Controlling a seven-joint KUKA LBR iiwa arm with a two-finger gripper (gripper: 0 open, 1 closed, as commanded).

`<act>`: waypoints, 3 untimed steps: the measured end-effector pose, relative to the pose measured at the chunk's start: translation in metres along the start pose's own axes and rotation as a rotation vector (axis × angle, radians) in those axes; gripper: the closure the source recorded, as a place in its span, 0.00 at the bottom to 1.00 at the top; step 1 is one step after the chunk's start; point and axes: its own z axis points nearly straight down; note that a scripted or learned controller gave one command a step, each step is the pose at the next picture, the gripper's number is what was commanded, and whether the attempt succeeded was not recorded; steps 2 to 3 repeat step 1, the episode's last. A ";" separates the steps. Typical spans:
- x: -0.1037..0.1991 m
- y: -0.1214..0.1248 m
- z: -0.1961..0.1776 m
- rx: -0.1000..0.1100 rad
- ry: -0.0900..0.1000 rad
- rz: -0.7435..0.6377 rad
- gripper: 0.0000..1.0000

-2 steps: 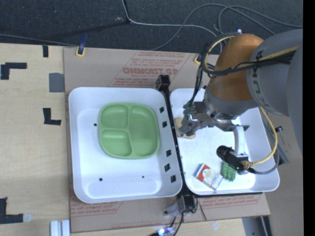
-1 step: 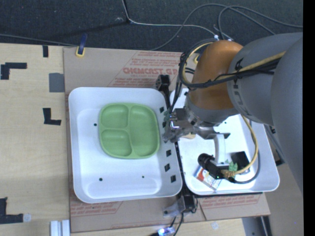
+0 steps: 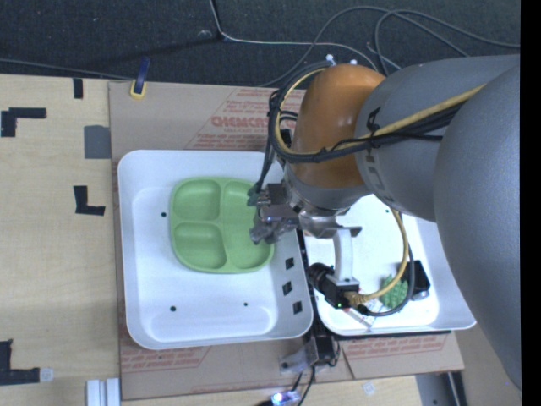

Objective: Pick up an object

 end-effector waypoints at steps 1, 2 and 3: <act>-0.003 0.000 0.000 0.000 -0.001 0.004 0.00; -0.003 0.000 0.000 0.000 -0.001 0.004 0.00; -0.003 0.000 0.000 0.000 -0.001 0.004 0.00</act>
